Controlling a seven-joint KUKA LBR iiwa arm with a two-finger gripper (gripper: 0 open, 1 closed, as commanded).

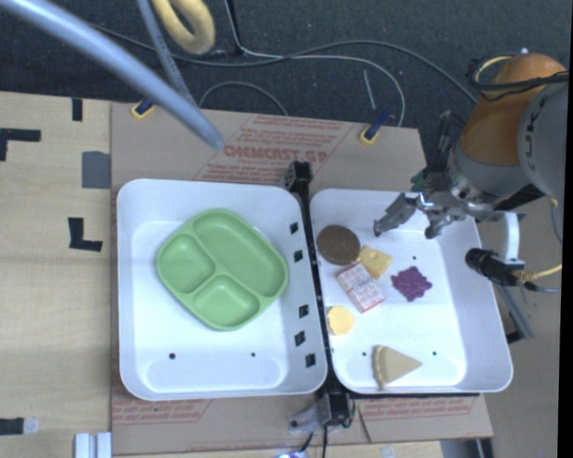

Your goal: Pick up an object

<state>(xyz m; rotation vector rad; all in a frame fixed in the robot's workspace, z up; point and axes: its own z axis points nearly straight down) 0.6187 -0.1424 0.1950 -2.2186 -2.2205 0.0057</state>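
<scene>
Gripper (414, 218) hangs over the upper part of the right bin (480, 343), nothing between its fingers.

We see the fingers spread apart, one tip at left near the brown round disc (338, 244), the other at right, though glare on the metal makes the exact gap hard to read. The pickable things all lie in the right bin: brown disc at upper left, yellow block (375, 262) just beside it, pink-checked square (361, 291) touching below that, purple piece (411, 283) to the right, small yellow round piece (340, 320) near the bin's left wall, tan wedge (392, 364) at the bottom. We find the left bin (141, 350) holding a green divided tray (222, 268), tilted. Both bins sit on cardboard on the desk (32, 261).
</scene>
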